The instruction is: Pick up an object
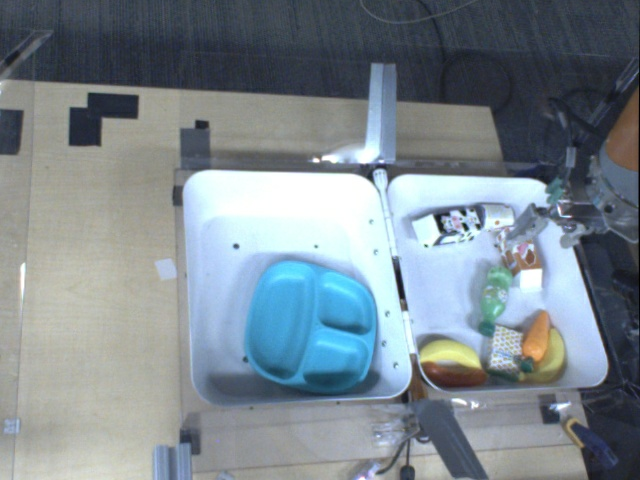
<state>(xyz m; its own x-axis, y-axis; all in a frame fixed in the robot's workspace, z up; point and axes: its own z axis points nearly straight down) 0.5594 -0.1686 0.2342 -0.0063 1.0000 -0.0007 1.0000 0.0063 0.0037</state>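
Right bin (590, 298), near its back right: small brown-and-white packet (524, 260), lying just beside a green bottle (494, 296); likeliest pick, judging by the hand's position. Hand (540, 218): hovering at the bin's far right rim, just above the packet, gripping nothing; spread of its tips impossible to tell. Step: approaching, not yet grasping. Next: lowering squarely over the packet, avoiding the bottle. Also lying here: black-and-white carton (460, 224), bananas (455, 358), carrot (537, 336). Left bin (210, 268): holding a blue divided tray (310, 326).

Blue divided tray (311, 325) in left bin (215, 208), cable (440, 13) behind bench
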